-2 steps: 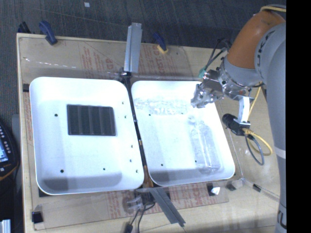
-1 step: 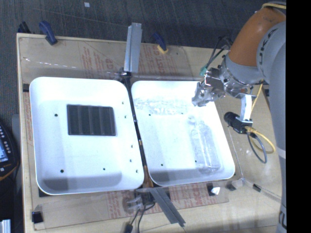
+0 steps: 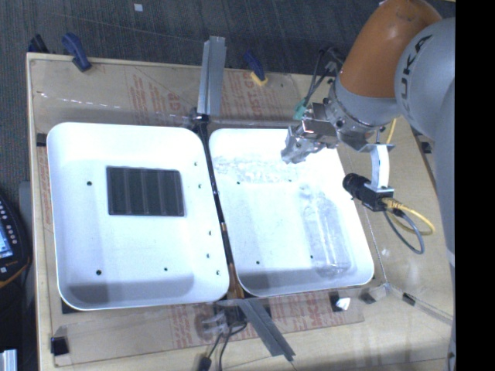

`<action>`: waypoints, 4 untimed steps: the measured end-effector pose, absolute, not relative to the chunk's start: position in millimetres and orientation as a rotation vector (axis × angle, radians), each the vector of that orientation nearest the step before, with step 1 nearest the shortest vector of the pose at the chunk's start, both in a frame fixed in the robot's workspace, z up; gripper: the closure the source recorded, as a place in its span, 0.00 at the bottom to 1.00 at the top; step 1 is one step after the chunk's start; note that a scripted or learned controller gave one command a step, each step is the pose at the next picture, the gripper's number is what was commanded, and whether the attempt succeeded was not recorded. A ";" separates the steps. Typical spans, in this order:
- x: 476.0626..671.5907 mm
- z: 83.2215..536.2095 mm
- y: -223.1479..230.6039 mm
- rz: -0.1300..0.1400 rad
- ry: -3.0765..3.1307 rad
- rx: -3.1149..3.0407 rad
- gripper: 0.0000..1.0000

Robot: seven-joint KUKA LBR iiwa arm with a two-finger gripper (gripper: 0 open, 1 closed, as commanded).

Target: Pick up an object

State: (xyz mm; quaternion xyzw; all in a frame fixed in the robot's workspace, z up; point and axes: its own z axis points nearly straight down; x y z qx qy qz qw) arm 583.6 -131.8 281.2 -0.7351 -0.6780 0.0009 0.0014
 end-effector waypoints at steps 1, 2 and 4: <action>584.0 290.7 -131.5 0.004 -2.133 -2.301 1.00; 584.3 300.1 -131.7 0.005 -2.137 -2.297 1.00; 536.1 334.8 -80.6 0.001 -2.606 -1.757 1.00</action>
